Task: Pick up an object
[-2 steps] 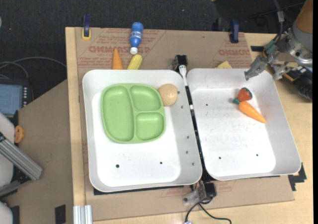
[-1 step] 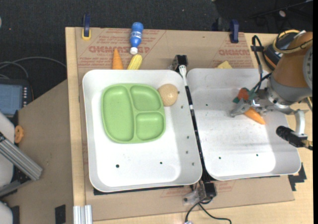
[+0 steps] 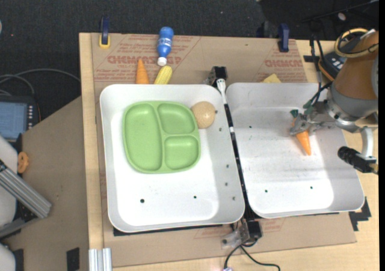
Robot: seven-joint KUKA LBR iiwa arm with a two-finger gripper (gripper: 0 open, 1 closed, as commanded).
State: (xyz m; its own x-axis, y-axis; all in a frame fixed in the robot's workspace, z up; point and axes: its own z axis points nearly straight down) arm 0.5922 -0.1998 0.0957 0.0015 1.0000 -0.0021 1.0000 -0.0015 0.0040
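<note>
Gripper point(image 3: 302, 124) over an orange carrot point(image 3: 304, 142) in the right bin point(image 3: 283, 197).
Centre right of frame; its fingers' spread and any hold on the carrot cannot be told.

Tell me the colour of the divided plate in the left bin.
Light green. The divided plate shows clearly in the camera view, lying in the left bin.

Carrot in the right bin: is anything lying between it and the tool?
Nothing visible does. The tool sits right at the upper end of the carrot, with bare floor of the right bin around them. The plate and ball lie in the left bin.
</note>
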